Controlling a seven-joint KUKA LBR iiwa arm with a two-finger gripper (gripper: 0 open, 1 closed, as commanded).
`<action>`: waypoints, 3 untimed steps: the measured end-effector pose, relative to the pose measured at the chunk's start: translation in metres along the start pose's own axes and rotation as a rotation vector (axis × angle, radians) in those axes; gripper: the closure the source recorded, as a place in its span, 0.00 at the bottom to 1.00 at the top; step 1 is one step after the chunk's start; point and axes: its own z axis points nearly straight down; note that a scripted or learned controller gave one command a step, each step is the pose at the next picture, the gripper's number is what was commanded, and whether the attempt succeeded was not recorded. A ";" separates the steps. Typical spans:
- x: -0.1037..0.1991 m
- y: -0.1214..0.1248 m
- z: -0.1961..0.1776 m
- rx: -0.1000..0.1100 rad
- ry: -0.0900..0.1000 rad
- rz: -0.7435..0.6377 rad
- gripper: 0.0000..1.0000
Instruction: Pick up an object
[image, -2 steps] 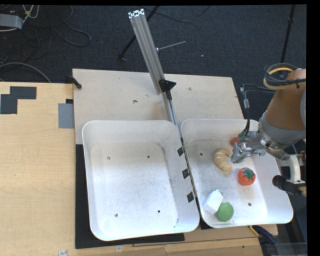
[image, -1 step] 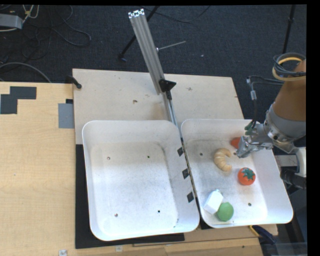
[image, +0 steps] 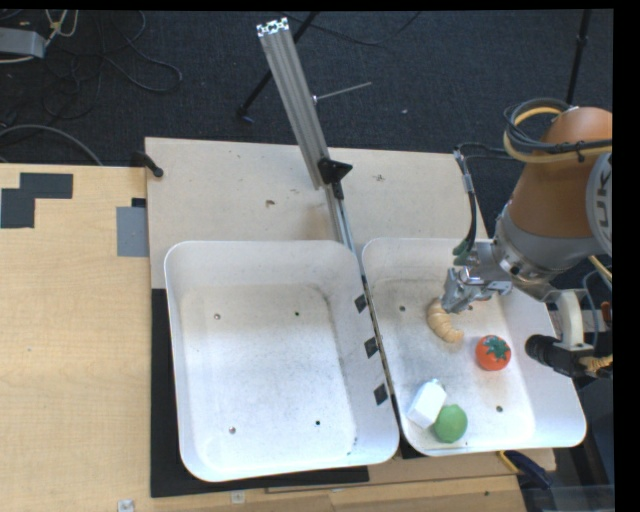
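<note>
nearest, a green round ball (image: 451, 423) touches a small white block (image: 427, 402) in the right white bin (image: 540, 420); a red tomato-like toy (image: 492, 352) lies apart; the metal gripper (image: 455, 303) touches a tan curved pastry-shaped object (image: 444, 323), grip unclear

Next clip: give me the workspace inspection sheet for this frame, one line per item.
Surface: bench with left bin and right bin, both white and shallow, side by side.
Job's things: all in the right bin: tan croissant-like piece, red tomato-like toy, white block touching green ball.
Clutter: nothing seen.
Grippers: gripper low over the right bin, directly above the tan piece; grasp cannot be told.
Cables: cable running down the arm; more on the dark floor.
Surroundings: slanted metal rail, wooden panel at left.
</note>
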 end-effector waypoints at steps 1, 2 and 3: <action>0.046 0.006 0.011 0.004 0.000 0.002 1.00; 0.107 0.013 0.018 0.003 0.000 0.000 1.00; 0.163 0.021 0.025 0.002 -0.001 0.000 1.00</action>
